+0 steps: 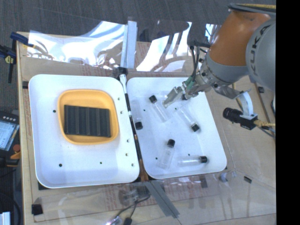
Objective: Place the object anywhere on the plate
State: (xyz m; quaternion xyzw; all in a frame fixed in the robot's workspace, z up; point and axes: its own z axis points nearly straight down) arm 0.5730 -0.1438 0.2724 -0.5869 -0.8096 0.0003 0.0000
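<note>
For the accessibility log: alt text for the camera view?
A grey-and-orange arm's gripper hovers over the right bin, which holds several clear black-capped vials. The left bin holds a yellow plate with a dark ribbed insert.

Floor: dark grey carpet point(70, 3) along twelve o'clock
Bench: pale wood top point(243, 172) (scuffed), toward four o'clock
Backing: crinkled shiny foil point(70, 48) at eleven o'clock, catching glare

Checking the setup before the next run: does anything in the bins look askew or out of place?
Nothing looks damaged or spilled. Several clear vials with black caps lie on their sides at mixed angles in the right bin, which suits loose stock. The yellow plate sits squarely in the left bin.
</note>
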